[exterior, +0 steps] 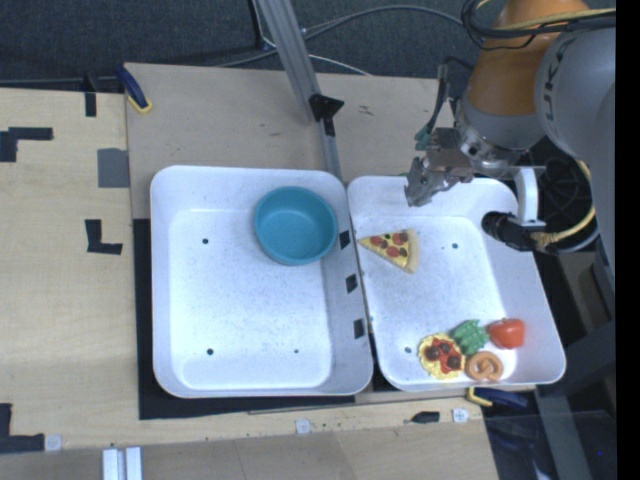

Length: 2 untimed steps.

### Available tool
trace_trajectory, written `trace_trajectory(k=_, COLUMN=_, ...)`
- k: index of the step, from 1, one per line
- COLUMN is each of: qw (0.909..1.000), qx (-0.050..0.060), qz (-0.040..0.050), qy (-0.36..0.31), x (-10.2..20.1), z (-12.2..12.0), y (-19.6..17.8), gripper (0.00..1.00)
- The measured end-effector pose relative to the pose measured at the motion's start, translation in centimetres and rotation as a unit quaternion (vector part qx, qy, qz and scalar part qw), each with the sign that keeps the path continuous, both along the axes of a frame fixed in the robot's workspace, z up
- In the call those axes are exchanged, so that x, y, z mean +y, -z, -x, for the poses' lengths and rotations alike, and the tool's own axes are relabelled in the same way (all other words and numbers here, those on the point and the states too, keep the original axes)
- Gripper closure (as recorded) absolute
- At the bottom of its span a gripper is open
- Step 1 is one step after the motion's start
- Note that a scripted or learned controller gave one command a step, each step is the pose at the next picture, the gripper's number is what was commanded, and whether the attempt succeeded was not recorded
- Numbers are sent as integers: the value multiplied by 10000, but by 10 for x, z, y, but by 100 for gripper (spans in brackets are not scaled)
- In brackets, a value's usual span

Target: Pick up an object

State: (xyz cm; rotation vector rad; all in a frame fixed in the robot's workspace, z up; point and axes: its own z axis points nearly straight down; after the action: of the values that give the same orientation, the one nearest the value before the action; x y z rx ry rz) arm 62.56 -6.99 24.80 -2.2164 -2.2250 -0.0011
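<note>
My gripper [418, 194] hangs over the far edge of the right bin [520, 298], pointing down, with nothing visible between its fingers. A pizza slice toy [392, 249] lies a little in front of it and to the left, near the bin's inner wall. At the near right corner of that bin sit a small round pizza toy [440, 356], a green leafy piece [469, 335], a red piece [507, 333] and an orange ring-shaped piece [485, 366]. A blue bowl [294, 225] stands upright at the far right of the left bin [200, 308].
A slanted metal pole [298, 63] crosses the bench behind the bins and ends at the divider between them. Cables [520, 230] hang beside the arm at the right bin's right wall. A yellow clip [137, 96] sits at the bench's far left corner.
</note>
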Motion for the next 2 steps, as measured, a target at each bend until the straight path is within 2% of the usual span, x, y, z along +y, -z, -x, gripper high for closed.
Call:
trace_trajectory(k=1, qw=10000, qx=7, qz=2, qy=3, x=51, z=-2, y=16, gripper=100)
trace_trajectory(k=2, qw=10000, qx=0, qz=0, qy=-4, x=104, z=-2, y=7, gripper=100)
